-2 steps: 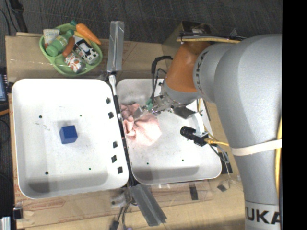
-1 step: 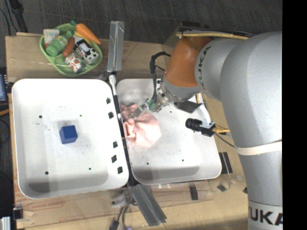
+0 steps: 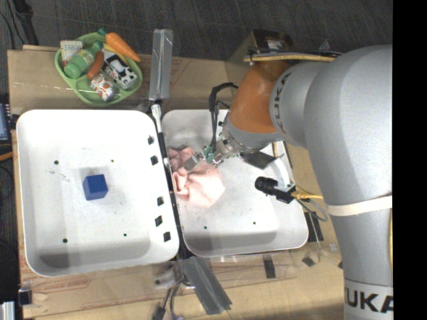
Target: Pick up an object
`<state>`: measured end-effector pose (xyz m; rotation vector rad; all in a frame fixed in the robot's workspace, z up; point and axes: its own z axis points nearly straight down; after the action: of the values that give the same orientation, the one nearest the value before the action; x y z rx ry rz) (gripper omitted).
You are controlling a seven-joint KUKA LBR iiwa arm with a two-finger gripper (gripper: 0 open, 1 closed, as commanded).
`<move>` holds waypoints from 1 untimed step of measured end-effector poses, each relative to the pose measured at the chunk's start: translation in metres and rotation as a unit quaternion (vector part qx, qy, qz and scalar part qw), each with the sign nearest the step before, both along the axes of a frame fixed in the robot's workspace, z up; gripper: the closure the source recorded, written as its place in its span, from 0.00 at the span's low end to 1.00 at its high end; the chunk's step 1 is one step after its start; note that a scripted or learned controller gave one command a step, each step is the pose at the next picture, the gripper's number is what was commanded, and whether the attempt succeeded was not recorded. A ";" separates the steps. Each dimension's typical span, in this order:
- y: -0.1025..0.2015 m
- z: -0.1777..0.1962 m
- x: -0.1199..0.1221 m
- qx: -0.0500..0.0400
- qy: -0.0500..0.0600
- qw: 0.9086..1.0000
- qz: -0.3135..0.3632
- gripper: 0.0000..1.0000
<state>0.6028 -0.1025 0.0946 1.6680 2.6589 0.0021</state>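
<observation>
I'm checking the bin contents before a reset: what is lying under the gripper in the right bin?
A crumpled pink cloth lies on the right bin floor below the gripper. Anything beneath the cloth is hidden by its folds.

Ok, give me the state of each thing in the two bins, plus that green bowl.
Pink cloth: crumpled, right bin, by its left wall, under the gripper.
Blue cube: sitting flat, left bin, alone.
Green bowl: upright, outside the bins, full of toy food.
</observation>
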 end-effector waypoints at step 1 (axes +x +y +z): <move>0.001 0.010 0.000 0.000 0.001 1.000 0.002 1.00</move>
<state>0.6029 -0.1017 0.1043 1.6632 2.6639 0.0013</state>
